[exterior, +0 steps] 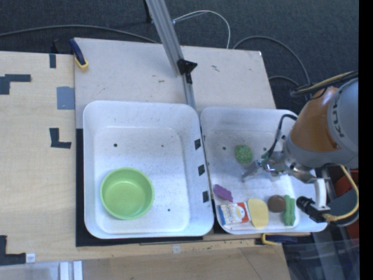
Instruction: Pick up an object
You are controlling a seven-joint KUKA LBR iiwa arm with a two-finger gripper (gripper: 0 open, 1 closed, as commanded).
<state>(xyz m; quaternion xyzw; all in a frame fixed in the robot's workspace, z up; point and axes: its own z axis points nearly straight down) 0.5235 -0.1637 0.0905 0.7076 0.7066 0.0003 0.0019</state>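
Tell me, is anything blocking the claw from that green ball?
Nothing visible. The gripper hangs just below and right of the green ball in the right bin, with bare floor between. The other items lie along the bin's near edge.

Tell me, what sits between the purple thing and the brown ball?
In the camera view, a red-and-white packet and a yellow piece lie between the purple thing and brown ball.

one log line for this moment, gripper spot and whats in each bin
gripper: low in right bin, beside green ball | right bin front: purple piece, packet, yellow item | left bin: green bowl
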